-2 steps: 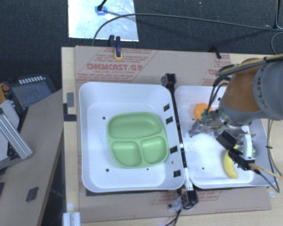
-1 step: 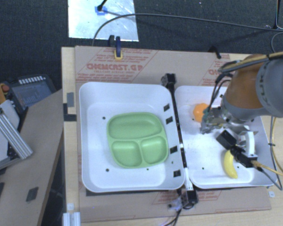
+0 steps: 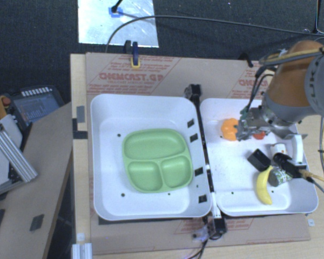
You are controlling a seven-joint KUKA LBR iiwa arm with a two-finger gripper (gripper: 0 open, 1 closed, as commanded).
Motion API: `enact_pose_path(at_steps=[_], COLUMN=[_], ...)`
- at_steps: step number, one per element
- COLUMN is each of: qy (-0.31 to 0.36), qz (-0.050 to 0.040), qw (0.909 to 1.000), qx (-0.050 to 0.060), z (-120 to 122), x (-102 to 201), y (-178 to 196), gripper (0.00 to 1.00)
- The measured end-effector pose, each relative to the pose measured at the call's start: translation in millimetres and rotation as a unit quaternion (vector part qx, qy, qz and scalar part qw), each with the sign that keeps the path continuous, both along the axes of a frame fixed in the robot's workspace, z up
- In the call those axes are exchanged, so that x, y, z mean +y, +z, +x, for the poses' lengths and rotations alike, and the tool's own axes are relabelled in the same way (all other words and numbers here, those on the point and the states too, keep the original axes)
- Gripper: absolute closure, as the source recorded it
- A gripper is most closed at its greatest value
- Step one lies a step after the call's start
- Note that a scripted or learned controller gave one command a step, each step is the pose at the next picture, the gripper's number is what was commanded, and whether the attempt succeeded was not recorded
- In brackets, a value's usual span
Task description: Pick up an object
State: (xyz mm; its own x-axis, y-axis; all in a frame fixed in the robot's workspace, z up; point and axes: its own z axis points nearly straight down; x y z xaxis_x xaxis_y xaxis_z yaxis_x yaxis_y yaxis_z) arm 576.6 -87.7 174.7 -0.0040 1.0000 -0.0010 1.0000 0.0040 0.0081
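Step in hand: approach to a grasp, judged. Gripper (image 3: 247, 127) is seen low in the right bin (image 3: 227, 198), just beside an orange ball (image 3: 229, 128); its state cannot be told. Next move: a firm closure on the ball is called for.

Right bin: ball, banana (image 3: 263, 186), black block (image 3: 258, 159).
Left bin (image 3: 105, 144): green divided plate (image 3: 156, 159).
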Motion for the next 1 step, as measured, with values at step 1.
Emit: enact_pose_path(at_steps=[1], qy=[0.000], qz=[0.0002], qw=[1.0000], qx=[0.001], z=[5.1], x=[9.7], y=[51.8], gripper=[1.00])
